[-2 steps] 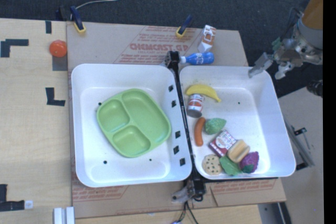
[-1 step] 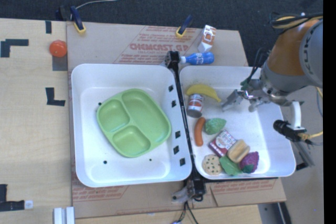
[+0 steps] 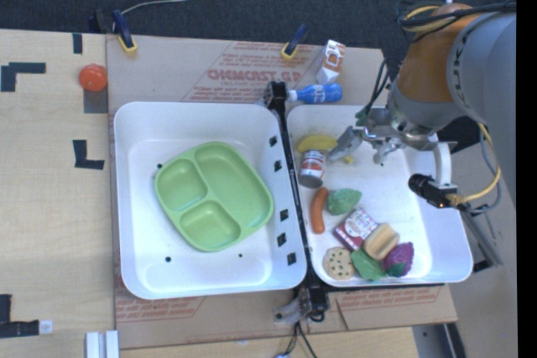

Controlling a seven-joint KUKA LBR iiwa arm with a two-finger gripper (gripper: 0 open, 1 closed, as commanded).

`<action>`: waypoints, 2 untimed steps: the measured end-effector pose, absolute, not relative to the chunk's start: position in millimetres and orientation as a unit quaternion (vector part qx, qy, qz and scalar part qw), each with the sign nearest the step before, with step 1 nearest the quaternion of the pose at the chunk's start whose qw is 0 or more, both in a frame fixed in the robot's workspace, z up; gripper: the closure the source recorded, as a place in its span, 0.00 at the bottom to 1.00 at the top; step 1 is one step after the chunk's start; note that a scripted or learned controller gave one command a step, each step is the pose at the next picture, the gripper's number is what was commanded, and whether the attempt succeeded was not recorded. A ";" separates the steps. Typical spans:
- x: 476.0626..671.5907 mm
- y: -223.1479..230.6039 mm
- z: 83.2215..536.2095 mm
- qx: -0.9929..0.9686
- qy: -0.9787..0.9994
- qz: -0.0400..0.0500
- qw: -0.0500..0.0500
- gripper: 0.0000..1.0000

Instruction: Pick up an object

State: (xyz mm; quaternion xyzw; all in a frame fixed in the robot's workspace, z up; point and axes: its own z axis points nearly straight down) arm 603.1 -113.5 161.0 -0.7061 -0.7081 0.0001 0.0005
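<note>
My gripper [image 3: 366,147] hangs over the upper part of the right bin [image 3: 445,239], open, with nothing between its fingers. Its left finger [image 3: 342,148] points toward a yellow banana [image 3: 315,142] and a small can [image 3: 312,168] just to its left. Lower in the same bin lie an orange sausage [image 3: 319,210], a green broccoli piece [image 3: 344,199], a red packet [image 3: 357,227], a bread roll [image 3: 380,241], purple grapes [image 3: 401,257], a cookie [image 3: 338,263] and a green piece [image 3: 366,265].
The left bin [image 3: 138,138] holds a green divided plate [image 3: 214,194]. Behind the bins on the cardboard lie a blue bottle [image 3: 319,94] and a small carton [image 3: 334,59]. An orange ball [image 3: 93,78] sits at the far left. A black divider [image 3: 288,180] separates the bins.
</note>
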 end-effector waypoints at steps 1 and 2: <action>640.3 -95.7 127.9 -0.707 -0.708 0.001 0.001 0.00; 667.7 -99.4 98.2 -0.706 -0.708 0.001 0.001 0.00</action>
